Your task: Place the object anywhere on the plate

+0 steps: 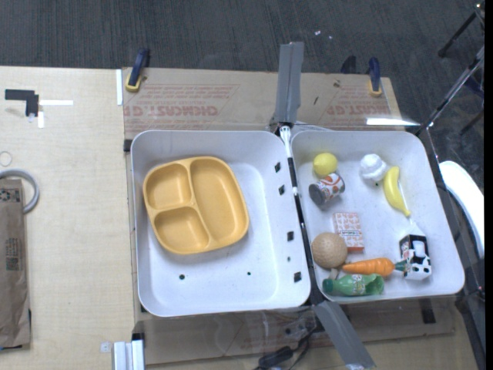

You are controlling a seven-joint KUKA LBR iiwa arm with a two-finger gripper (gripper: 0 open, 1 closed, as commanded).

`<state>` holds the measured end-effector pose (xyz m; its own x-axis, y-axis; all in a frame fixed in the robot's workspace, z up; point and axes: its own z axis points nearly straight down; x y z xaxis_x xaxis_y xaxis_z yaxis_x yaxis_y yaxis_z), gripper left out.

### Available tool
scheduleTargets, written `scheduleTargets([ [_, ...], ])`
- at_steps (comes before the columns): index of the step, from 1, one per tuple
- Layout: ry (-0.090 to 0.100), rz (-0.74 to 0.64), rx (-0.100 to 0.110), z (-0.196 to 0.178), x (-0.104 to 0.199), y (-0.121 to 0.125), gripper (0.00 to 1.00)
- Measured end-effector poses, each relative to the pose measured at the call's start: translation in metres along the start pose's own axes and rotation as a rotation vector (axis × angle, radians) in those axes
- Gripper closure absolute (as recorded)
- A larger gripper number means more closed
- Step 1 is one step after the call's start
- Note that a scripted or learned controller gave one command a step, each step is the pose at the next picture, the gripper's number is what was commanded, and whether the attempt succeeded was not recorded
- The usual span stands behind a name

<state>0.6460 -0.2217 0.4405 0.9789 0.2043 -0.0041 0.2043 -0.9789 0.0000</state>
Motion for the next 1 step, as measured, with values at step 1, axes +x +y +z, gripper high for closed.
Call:
scheduleTargets([
  [1,0.000,0.000,0.000,0.0005,0.0084,0.0016,1.00],
])
